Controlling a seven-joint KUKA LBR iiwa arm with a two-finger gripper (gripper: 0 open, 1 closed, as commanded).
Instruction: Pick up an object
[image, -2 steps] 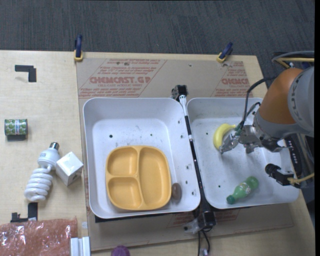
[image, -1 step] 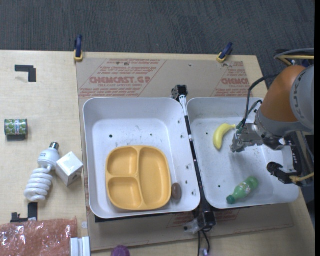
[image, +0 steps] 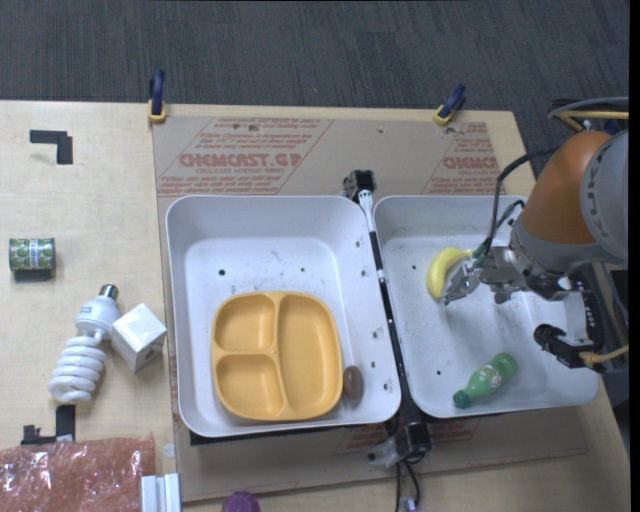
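**Q:** Go across the bench for me, left to right.

**A:** Out on the bench lie a small can (image: 31, 256), a spiral bulb (image: 80, 345) and a white cube (image: 139, 336). The left bin (image: 190, 240) holds a yellow tray (image: 277, 354) with a small brown pebble-like thing (image: 352, 381) touching its right edge. The right bin (image: 420, 385) holds a banana (image: 443, 269) near its upper left and a green bottle (image: 487, 380) lying low down, well apart from it.

**Q:** And you?

**A:** My gripper (image: 462, 282) is low in the right bin, its tip touching or just beside the banana's right side.

**Q:** Jaws apart or clamped?

**A:** I cannot tell; the wrist hides them from this slant.

**Q:** Which step, then?

**A:** I judge it the grasp itself, at the banana. Nothing looks lifted yet.

**Q:** What does the next move call for?

**A:** A firm close across the banana's width, then a straight rise. Its curve could slip out sideways.
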